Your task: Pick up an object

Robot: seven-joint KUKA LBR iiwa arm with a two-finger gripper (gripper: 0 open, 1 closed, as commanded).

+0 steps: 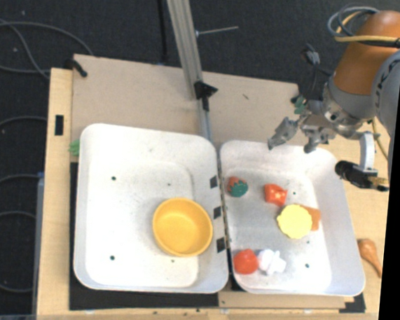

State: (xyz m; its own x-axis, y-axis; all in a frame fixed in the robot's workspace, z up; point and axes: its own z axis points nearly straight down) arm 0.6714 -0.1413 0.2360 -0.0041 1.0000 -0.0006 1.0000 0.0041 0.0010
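Observation:
My gripper [295, 139] hangs above the far edge of the right bin [336, 204], its two fingers spread apart and open with nothing between them. Below it in the bin lie a small green and red piece [237, 187], an orange-red block [275, 194], a yellow disc [294, 221] resting partly over an orange piece [313, 217], a red ball [246, 261] and a white crumpled item [271, 261]. All these lie nearer the front than the gripper.
The left bin [113, 182] holds a yellow bowl [181, 226]. A slanted metal pole [189, 49] rises behind the bins' junction. An orange object [370, 254] lies on the bench right of the right bin. Cables run over the dark floor at left.

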